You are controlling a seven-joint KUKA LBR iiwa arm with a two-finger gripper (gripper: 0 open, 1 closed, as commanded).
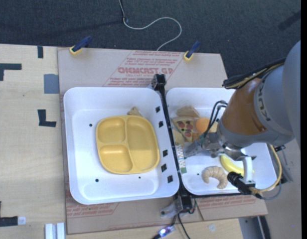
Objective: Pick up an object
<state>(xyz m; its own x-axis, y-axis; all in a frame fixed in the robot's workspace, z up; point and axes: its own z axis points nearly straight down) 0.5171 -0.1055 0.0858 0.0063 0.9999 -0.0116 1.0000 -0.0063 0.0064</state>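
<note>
Grey arm [273, 103] fills the right side, closest to the lens, its orange band [240, 111] above the wrist; the upper part is cut off by the frame edge. It reaches down into the right bin [273, 176], and its bulk hides much of that bin's far and right portion.

End effector [196, 147] sits low over the left part of the right bin, near the divider between the bins. It reads as a dark, blurred cluster; cannot tell whether it is apart or together, and nothing is seen clamped in it.

Right bin contents, partly masked:
- croissant [216, 176], near edge of bin, lying clear of the arm.
- banana [229, 164], just beyond the croissant, its far end under the wrist.
- orange ball [203, 125], half hidden behind the arm.
- pizza slice toy [185, 126], just left of the orange ball, beside the divider; detail hard to make out.

Left bin [78, 133] holds a yellow divided plate [127, 144] lying flat at its middle. A small tan object [134, 112] pokes out at the plate's far edge, mostly hidden, not identifiable.

Both bins rest on a cardboard sheet [143, 71] on the desk [24, 133].
</note>
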